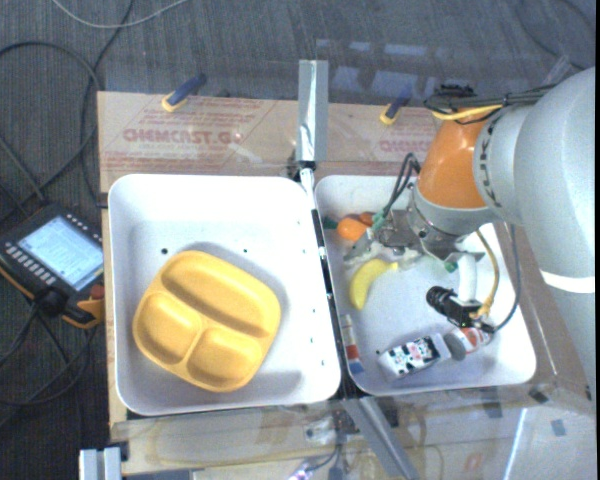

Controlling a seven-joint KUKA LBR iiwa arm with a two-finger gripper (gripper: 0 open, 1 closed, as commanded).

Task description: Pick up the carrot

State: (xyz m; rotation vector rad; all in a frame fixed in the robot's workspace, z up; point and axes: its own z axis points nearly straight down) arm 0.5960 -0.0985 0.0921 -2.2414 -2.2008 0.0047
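The carrot (pixel 352 229), orange with a green tip, lies in the right bin (pixel 520 363) close to its far left corner. My gripper (pixel 383 244) reaches down from the right and hovers just right of the carrot, above the top end of a yellow banana (pixel 366 281). Nothing can be made out between the gripper and the carrot, and the wrist hides the spot right behind the carrot.
A white bottle with a dark label and a red cap (pixel 423 352) lies near the right bin's front. A thin marker (pixel 350 349) rests along its left wall. The left bin (pixel 130 203) holds a yellow divided plate (pixel 208 318).
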